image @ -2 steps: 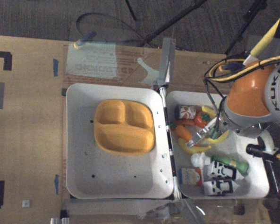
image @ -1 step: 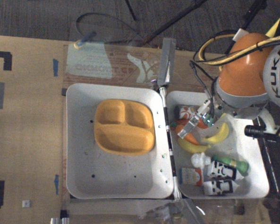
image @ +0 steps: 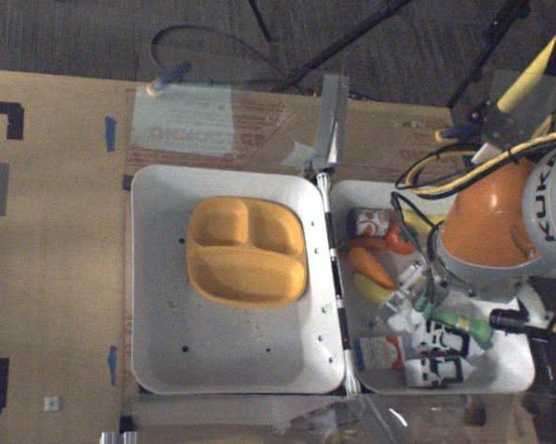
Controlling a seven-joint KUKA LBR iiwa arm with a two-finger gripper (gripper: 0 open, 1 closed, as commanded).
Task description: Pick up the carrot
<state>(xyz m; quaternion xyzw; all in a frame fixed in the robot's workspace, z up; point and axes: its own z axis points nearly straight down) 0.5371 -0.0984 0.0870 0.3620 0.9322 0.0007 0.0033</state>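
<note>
Orange-banded arm hangs over the right bin's clutter

Gripper sits low just right of the carrot, likely lining up; jaw state can't be made out. Carrot lies by the bin's left wall; orange divided plate occupies the left bin

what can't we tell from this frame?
- Tool: fingers blurred and small in the camera view; grasp state unreadable.
- Carrot: right end runs under the tool; contact unclear.
- Right bin: upper right part covered by the arm; contents there hidden.
- Small cartons: labels too small to read.
</note>
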